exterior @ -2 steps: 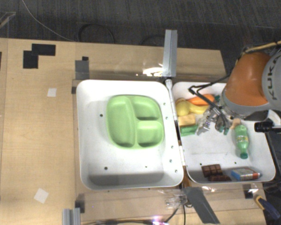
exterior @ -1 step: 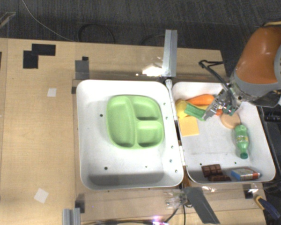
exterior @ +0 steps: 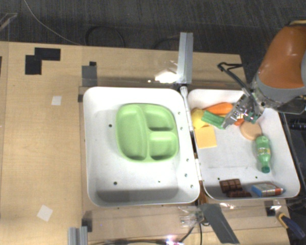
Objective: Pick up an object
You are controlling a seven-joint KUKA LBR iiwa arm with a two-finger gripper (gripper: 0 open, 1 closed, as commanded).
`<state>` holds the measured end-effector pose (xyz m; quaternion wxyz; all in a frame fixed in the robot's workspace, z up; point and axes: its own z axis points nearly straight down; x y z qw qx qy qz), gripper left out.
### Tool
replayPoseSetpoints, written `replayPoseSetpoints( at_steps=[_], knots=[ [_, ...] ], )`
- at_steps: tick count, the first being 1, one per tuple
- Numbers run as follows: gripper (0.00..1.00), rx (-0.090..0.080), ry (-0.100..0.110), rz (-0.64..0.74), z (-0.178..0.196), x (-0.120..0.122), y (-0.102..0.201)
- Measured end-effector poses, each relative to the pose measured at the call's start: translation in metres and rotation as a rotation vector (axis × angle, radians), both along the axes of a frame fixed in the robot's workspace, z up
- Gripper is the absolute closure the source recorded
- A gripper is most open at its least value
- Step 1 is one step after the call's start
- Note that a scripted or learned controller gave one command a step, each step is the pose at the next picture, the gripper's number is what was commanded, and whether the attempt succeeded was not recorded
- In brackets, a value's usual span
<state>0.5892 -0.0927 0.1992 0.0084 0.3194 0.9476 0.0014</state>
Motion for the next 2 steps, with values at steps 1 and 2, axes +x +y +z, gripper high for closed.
replayPoseSetpoints(
  at_steps=[1, 2],
  knots=[
    [1.0, -0.002, -0.008, 0.008, 0.012, 0.002, 0.001],
    [1.0, 0.003, 0.008, -0.131, 0.006, 0.049, -0.017]
  ],
)
